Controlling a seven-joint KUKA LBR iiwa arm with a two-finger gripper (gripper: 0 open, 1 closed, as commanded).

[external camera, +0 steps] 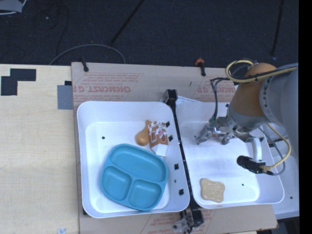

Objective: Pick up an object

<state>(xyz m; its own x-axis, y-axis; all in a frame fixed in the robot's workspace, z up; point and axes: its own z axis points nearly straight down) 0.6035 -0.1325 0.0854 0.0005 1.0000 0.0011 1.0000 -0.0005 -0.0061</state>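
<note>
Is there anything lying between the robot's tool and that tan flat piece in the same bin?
Nothing visible. The tool sits over the right bin, and only bare white floor lies between it and the tan piece near the front wall.

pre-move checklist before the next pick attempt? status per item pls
1. Gripper over the right bin: ok.
2. Object held: cannot tell.
3. Tan flat piece free in the right bin, apart from the gripper: ok.
4. Blue divided plate lies flat in the left bin: ok.
5. Orange-brown toy sits against the divider, tight for a grasp: not ok.
</note>
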